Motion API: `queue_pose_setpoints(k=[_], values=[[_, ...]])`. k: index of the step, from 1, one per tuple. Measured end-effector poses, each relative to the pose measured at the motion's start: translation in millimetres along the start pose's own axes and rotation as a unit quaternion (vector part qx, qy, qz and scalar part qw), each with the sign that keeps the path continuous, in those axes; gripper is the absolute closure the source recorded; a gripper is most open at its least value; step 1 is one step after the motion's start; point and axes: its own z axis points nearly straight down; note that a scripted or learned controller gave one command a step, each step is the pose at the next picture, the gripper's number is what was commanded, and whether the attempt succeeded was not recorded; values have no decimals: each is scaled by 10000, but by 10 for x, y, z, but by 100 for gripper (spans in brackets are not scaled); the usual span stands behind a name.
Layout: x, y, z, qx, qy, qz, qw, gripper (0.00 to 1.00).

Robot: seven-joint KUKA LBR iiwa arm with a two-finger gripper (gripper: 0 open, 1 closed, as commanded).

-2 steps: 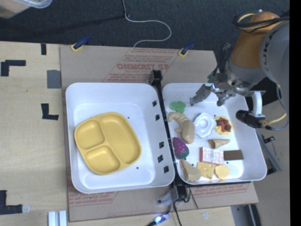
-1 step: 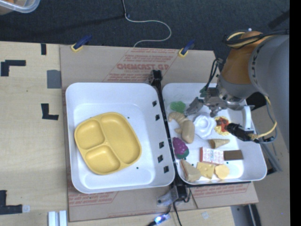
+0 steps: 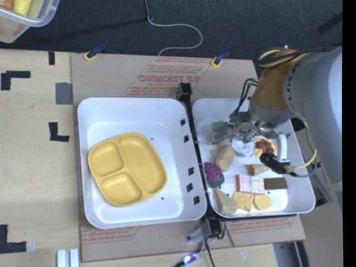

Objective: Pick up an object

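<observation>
Objects for picking lie crowded in the right bin [image 3: 303, 204], none lifted clear of it. Nearest the camera, along the bin's front wall, sit pale yellow cheese-like pieces [image 3: 249, 200] side by side, with a tan wedge [image 3: 223, 201] just left of them. Just behind these, a small red-and-white box [image 3: 251, 183] lies flat, with a dark brown bar [image 3: 275, 183] touching its right end. A purple toy [image 3: 213, 173] rests against the divider side of the bin, near the tan wedge. Further back, a beige bread-like piece [image 3: 225, 157] lies tilted near the bin's middle, and a small tan block [image 3: 257, 169] sits to its right. A red and orange item [image 3: 266, 147] lies beyond that, partly hidden by the arm's hardware. A green item [image 3: 217, 129] rests toward the bin's rear left. The gripper [image 3: 242, 143] is down inside the right bin, over a white item [image 3: 243, 148] just beside the bread-like piece; whether it grips anything cannot be told, as the wrist and cables block the view. The grey arm [image 3: 317, 99] with its orange band [image 3: 272, 88] enters from the right. In the left bin [image 3: 89, 115] a yellow divided plate [image 3: 128, 168], with three compartments, lies flat. Both bins stand on a cardboard sheet [image 3: 167, 77] held by blue clips [image 3: 95, 50] at its far edge. A clear container [image 3: 33, 4] of yellow items sits at the far left corner.
</observation>
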Motion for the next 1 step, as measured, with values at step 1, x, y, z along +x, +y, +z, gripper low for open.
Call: queue_pose_setpoints(k=[1], values=[[-4,37,-170,-56,-7,-2,10000,100]])
